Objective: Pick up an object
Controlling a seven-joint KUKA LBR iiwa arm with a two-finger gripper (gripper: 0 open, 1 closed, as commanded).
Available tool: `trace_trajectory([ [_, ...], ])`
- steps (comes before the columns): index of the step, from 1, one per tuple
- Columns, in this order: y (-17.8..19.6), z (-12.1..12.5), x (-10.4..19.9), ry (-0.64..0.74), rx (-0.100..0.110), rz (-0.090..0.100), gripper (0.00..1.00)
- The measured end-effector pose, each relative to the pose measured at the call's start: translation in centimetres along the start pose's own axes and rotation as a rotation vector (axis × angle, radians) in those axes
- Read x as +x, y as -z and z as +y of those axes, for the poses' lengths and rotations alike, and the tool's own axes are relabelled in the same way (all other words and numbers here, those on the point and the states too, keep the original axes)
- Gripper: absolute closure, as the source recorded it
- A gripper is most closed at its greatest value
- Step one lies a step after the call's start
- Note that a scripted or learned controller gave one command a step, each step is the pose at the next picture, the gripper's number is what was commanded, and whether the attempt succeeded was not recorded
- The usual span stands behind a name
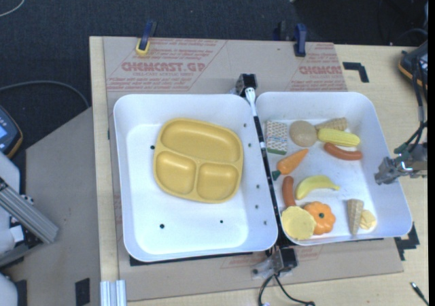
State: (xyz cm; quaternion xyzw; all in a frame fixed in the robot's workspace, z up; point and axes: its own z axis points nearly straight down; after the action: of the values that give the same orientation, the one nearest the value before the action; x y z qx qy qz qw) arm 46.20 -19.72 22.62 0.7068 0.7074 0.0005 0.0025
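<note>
Hovering gripper (389, 172) at right bin (380, 121) edge, banana (317, 185) nearby

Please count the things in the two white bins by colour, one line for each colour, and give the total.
Yellow: 5: divided plate, corn, banana, round slice, small piece
Orange: 2: carrot, pumpkin
Red: 2: sausage, sausage
Tan or beige: 4: potato, two cones, wafer
Total: 13

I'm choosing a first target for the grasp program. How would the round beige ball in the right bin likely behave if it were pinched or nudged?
The beige ball looks round and smooth, so it would probably roll when nudged and might squirt from a pinch. It is hemmed by the corn and carrot, which may limit rolling but crowd the pincer.
</note>
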Motion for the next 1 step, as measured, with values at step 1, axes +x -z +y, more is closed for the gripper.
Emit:
trace_trajectory([
  [1, 0.8, 1.7, 5.73, 0.005, 0.0, 0.002, 1.0],
])
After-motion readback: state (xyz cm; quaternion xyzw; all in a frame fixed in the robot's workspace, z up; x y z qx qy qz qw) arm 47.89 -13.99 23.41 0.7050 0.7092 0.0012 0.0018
